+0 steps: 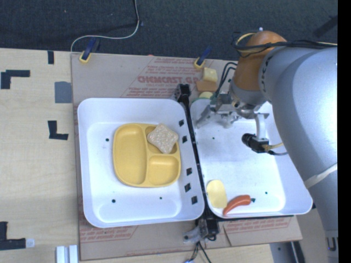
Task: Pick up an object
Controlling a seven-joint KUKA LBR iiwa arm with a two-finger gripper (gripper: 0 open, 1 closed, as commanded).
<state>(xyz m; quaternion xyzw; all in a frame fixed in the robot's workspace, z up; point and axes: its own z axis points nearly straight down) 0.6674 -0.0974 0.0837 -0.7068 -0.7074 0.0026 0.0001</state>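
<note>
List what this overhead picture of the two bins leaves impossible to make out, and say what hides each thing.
- Gripper: the wrist covers its fingers in the camera view, so open or shut cannot be told.
- Right bin: the grey arm hides its far right side.
- Small yellow and tan items behind the bins: too small to identify, partly behind the arm.
- Cable: cut off by the top edge.

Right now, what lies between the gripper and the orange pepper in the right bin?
In the camera view, only bare white bin floor lies between the gripper and the pepper. A yellow piece sits just left of the pepper.
</note>
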